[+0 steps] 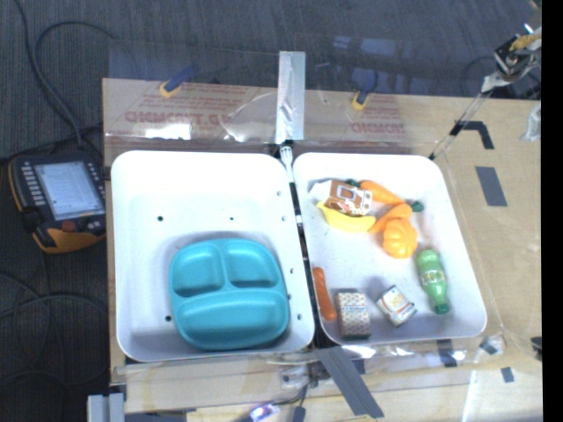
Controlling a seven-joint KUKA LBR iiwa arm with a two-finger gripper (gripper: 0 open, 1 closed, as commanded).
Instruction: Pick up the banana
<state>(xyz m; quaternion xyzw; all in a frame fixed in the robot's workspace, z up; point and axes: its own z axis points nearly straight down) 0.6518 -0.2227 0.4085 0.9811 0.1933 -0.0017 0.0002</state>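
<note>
From the overhead camera you have both bins before you: the left bin [141, 192] carries a teal divided plate [230, 290], and the right bin [457, 262] carries all the small items. Your banana [345, 220] lies in the upper part of the right bin, close to the wall between the two bins, curved and yellow, with a small orange-and-white box [351, 198] resting on its top edge. A carrot [387, 192] lies just to its right, and an orange pepper [398, 236] sits just below and to the right, near the banana's tip. Lower down you see a green bottle [430, 280], two little cartons [374, 309] and a thin orange stick [324, 294] along the divider. I cannot tell you whether the claw is open or closed. I judge the pick has not begun: the banana lies untouched. The next move calls for a descent onto the banana's exposed lower curve, clear of the box and the pepper, or you risk grabbing a neighbour instead.
</note>
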